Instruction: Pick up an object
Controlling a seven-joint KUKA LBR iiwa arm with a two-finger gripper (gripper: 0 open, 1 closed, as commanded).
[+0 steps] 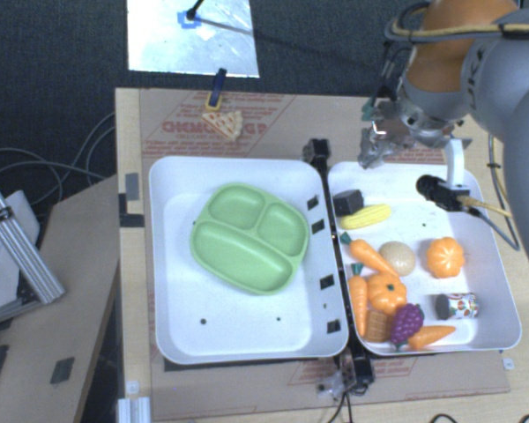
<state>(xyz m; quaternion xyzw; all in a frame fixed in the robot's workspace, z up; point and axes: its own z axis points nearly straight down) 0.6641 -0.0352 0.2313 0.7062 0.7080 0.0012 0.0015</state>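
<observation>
Green divided plate (249, 237) in left bin (172, 324), toy food in right bin (494, 276)

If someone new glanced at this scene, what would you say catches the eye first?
Probably the green divided plate, lying alone in the left bin. Next, the right bin crowded with toy food: a corn cob, carrots and an orange. Above its far edge hangs the gripper on the grey arm.

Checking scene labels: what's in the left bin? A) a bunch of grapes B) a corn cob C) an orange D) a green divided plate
D: the green divided plate lies in the left bin, while the corn cob, the purple grapes and the orange all sit in the right bin.
</observation>
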